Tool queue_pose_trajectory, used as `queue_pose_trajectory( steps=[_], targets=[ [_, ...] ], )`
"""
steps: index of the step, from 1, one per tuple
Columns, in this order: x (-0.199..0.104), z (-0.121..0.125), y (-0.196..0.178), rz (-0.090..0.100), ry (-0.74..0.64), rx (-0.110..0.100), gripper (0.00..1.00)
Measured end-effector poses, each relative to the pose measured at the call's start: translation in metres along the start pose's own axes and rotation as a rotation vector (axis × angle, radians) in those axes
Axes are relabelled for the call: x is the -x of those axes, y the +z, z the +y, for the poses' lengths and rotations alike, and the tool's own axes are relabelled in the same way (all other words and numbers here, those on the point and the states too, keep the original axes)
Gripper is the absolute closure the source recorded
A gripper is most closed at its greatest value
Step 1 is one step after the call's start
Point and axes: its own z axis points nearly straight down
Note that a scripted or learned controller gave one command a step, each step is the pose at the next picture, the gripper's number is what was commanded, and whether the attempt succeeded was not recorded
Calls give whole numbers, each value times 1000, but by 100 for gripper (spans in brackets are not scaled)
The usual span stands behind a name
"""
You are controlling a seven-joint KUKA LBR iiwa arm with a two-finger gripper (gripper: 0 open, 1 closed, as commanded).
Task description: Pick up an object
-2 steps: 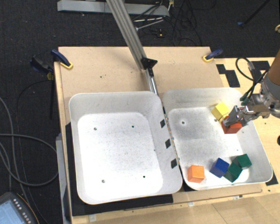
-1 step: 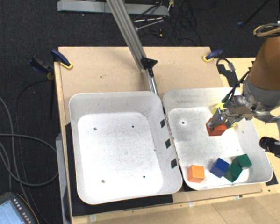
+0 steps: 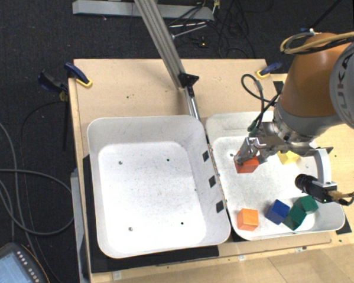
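Note:
My gripper hangs over the upper left part of the right bin, reaching in from the right. A red block sits between its fingers, and the gripper is shut on it. An orange block lies near the bin's front left. A blue block and a green block lie side by side at the front. A yellow block peeks out beside the wrist, partly hidden by the arm.
The left bin stands beside the right one, their rims meeting at the middle. A grey pole slants in from the top. A black fitting on the arm hangs over the right bin's right side.

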Motion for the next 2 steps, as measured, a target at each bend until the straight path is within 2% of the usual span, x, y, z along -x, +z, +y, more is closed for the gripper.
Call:
queue_pose_trajectory(
  steps=[1,2],
  targets=[
    [-55,1,6,0,0,1,100],
    [-110,22,23,-1,0,1,100]
  ],
)
